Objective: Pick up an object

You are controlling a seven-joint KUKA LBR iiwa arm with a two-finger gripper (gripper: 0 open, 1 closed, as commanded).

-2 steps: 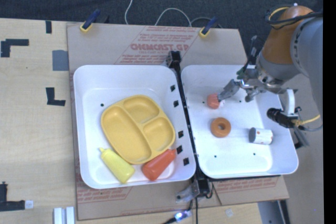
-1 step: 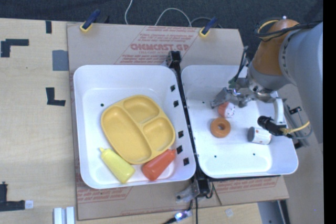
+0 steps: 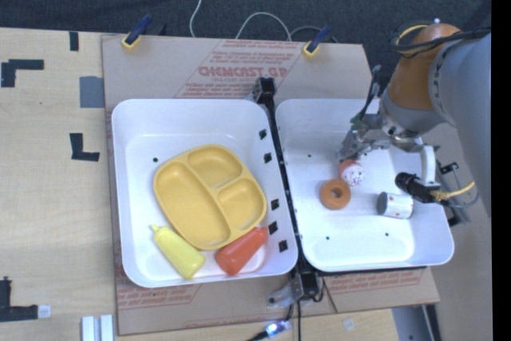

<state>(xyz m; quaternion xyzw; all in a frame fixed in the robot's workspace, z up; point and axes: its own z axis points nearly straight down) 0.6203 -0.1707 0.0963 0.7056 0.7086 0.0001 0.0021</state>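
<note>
While poised low in the right bin [image 3: 415, 247], gripper [image 3: 357, 149] just above small pinkish ball [image 3: 351, 172]; finger opening impossible to tell, grasp unconfirmed. Beside ball, orange ring [image 3: 335, 194].

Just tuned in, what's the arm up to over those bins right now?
The gripper is down in the right bin, right above a small white-and-red ball. An orange ring and a white cylinder lie nearby. The left bin holds a yellow divided plate, a yellow bottle and a red bottle. Nothing looks lifted yet.
</note>
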